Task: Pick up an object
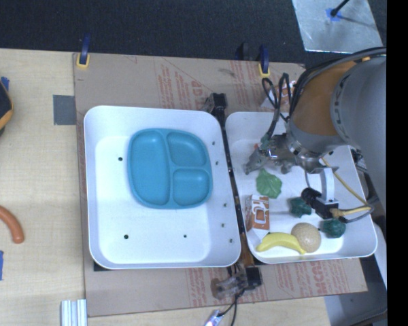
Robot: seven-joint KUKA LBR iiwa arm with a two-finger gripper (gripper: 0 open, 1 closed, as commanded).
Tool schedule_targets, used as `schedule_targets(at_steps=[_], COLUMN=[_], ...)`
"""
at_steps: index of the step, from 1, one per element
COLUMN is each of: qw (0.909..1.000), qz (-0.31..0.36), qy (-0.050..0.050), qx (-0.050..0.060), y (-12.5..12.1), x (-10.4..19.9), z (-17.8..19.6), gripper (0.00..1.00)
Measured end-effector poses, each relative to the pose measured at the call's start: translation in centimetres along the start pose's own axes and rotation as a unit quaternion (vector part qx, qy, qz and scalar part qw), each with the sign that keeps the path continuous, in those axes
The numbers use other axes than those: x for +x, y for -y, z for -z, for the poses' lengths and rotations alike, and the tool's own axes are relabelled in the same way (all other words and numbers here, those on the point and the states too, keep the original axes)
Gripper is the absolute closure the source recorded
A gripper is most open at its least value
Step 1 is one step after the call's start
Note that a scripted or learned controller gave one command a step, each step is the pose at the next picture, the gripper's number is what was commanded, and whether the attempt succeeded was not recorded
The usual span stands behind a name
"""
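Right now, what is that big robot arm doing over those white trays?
The grey arm with the orange band is reaching into the right shallow white bin, its pincer low near a green leaf-shaped toy. A yellow banana, a tan egg-shaped toy and other small things lie there. The left white bin holds a blue divided plate.

arm (340,107): enters from right, bent low | gripper (262,156): pointing left
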State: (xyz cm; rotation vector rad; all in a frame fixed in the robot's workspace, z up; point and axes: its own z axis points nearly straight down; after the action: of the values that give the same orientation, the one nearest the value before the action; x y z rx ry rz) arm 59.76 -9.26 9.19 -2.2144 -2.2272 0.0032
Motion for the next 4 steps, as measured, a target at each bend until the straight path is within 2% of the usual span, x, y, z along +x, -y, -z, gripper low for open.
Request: schedule_targets(at_steps=[1,2,3,4], qw=[1.0000,1.0000,1.0000,1.0000], qz=[-0.001,0.000,0.000,-0.002], qy=[0.000,0.000,0.000,0.000], qx=[0.001,0.001,0.002,-0.001], y=[3.3,3.2,3.2,1.2], x=[-2.1,-2.1,-2.1,-5.8], z=[0.0,1.0,1.0,10.2], gripper=[0.00,1.00,0.00,0.00])
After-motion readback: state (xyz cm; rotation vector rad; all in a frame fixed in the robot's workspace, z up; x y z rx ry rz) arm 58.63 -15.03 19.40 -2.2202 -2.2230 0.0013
